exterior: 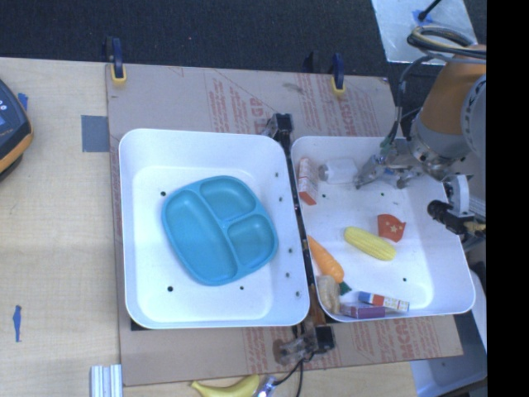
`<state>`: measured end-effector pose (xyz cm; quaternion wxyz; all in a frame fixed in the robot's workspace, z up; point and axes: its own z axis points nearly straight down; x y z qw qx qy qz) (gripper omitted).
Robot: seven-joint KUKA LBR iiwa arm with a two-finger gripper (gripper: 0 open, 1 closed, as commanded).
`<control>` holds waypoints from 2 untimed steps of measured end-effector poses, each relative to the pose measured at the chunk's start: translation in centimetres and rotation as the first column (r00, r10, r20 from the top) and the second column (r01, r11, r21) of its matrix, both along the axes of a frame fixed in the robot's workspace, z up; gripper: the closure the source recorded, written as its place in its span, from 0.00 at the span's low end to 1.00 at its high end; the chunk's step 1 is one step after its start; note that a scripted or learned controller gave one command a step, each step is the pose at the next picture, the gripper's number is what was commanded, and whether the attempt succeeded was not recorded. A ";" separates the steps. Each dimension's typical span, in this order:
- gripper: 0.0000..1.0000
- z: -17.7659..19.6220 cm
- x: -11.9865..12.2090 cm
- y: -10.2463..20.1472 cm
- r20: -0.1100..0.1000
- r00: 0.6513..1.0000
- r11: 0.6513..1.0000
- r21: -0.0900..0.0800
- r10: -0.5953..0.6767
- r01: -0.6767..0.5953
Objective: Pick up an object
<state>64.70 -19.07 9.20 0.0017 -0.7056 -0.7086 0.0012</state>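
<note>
My gripper (385, 178) hangs over the far side of the right bin (446, 284), fingers spread open with nothing between them. Nearer the front of that bin lie a yellow corn cob (369, 243) and a small red piece (391, 227). An orange carrot (326, 259) rests against the bin's left wall. A small bottle with a red and white label (307, 180) and a pale clear item (335, 170) lie to the gripper's left. A flat purple and white box (374, 305) sits at the front wall.
The left bin (140, 222) holds a blue divided plate (218, 228). A banana (231, 385) lies at the bench's front edge. A black and yellow device (11, 129) sits far left. Blue clamps (116, 59) hold the cardboard at the back.
</note>
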 end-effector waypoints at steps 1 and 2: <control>0.00 -0.1 -8.0 4.8 -0.001 1.000 1.000 -0.001 0.001 -0.001; 1.00 1.0 -8.0 4.7 -0.004 1.000 1.000 -0.002 0.004 -0.004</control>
